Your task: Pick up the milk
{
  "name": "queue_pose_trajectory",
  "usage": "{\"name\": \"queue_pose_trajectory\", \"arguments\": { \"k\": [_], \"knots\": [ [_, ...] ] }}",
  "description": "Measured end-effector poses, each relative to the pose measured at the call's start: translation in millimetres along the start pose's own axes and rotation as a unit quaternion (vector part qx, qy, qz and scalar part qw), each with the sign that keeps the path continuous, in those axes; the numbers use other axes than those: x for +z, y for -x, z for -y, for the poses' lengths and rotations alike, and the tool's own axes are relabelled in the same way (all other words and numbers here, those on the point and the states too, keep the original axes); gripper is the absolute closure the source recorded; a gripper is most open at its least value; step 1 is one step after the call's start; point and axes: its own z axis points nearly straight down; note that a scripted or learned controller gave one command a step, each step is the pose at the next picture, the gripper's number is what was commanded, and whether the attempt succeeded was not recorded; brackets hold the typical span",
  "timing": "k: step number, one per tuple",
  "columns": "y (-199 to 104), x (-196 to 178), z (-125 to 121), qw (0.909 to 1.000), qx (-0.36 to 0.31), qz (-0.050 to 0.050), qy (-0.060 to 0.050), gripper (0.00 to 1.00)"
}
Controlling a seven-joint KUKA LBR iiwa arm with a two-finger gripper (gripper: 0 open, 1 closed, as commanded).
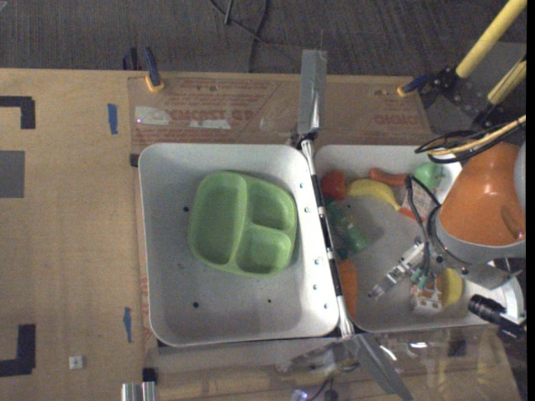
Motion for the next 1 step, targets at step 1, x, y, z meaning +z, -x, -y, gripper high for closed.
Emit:
{"name": "queue_pose_trajectory", "arguments": {
  "k": [1],
  "knots": [
    [0.3, -9.8, -1.1, 1.0, 0.0, 0.001, 0.002, 1.0]
  ]
}}
